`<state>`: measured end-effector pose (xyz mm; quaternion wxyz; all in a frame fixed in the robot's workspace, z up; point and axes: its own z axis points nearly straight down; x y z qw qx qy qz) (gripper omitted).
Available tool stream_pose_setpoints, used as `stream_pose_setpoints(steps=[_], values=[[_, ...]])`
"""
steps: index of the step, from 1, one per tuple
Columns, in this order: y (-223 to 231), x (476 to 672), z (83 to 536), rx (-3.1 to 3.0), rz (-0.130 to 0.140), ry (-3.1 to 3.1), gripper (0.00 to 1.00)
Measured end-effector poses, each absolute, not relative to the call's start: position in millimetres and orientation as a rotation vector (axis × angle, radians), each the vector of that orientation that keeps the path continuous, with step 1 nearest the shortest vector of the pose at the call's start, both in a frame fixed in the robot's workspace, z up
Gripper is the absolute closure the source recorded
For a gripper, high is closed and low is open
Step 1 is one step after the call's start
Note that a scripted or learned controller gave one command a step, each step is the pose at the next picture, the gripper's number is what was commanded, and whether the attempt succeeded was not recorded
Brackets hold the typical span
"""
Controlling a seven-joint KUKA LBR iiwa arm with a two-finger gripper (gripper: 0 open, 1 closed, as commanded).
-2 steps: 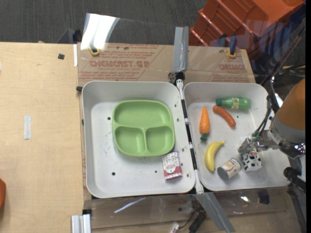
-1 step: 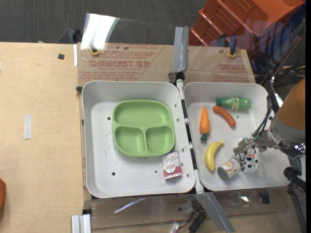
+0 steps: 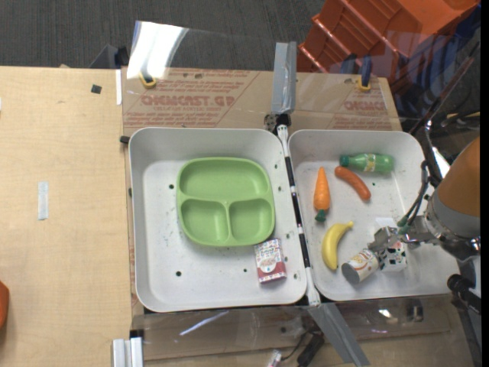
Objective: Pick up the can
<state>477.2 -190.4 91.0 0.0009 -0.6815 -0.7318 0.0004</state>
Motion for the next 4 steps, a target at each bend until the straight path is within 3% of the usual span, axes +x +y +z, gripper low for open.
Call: stream_pose_setpoints(steps=[2, 3, 4], values=[[-149.0, 480.4, 90.6, -2.098, 0.002, -2.334, 0.0], [-118.4, 503.1, 90.6, -2.185, 0.003, -2.255, 0.0], [-119.0, 502.8, 98.7, -2.184, 0.005, -2.254, 1.0]])
